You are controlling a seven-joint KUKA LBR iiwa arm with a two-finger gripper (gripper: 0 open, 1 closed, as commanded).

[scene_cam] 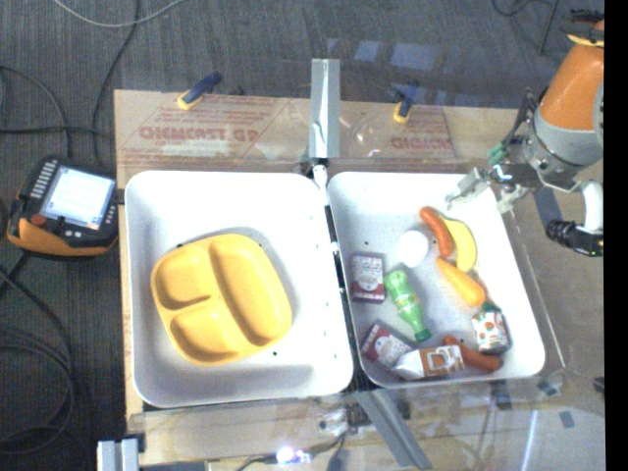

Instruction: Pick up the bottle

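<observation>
Fingers (479, 186) hover spread and empty over the right bin's far corner

From the left: a yellow tray (221, 297) fills the left bin (137, 263); in the right bin (520, 361) the green bottle (405, 303) lies on its side near the middle, beside a red packet (368, 277). I judge the approach step is in hand; next the arm must travel toward the bottle and descend over it

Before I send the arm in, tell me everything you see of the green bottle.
The green bottle is small, looks like translucent plastic, and lies on its side near the middle of the right bin, its narrower end pointing toward the bin's near edge. A white round object sits just beyond its far end. The gripper hovers apart, over the bin's far right corner.
</observation>
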